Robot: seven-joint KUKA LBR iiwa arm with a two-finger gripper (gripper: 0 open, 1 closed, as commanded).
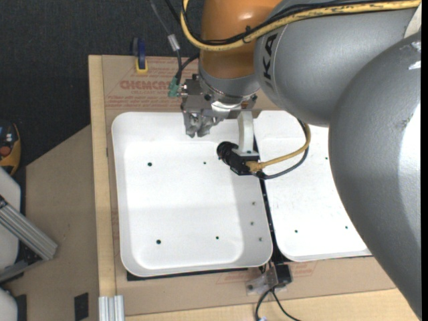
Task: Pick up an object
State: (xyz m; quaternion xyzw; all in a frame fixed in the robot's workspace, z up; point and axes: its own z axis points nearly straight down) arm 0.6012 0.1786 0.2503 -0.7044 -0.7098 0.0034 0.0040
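Observation:
My gripper (pixel 196 127) hangs over the far edge of the left white bin (pixel 180 206), near the middle of its back wall and low above the floor. The grey arm with its orange band (pixel 234 19) comes in from the right and covers much of the right bin (pixel 314 209). The part of the left bin floor that I can see is bare white with a few small dark dots. The gripper's tip is small and shadowed, and I see nothing held there.
A black connector with a yellow cable (pixel 239 159) hangs beside the gripper, over the ridge between the bins. Both bins rest on a cardboard sheet (pixel 105 179). A blue clamp (pixel 140 55) sits at its far left corner. An aluminium rail (pixel 27 233) lies off to the left.

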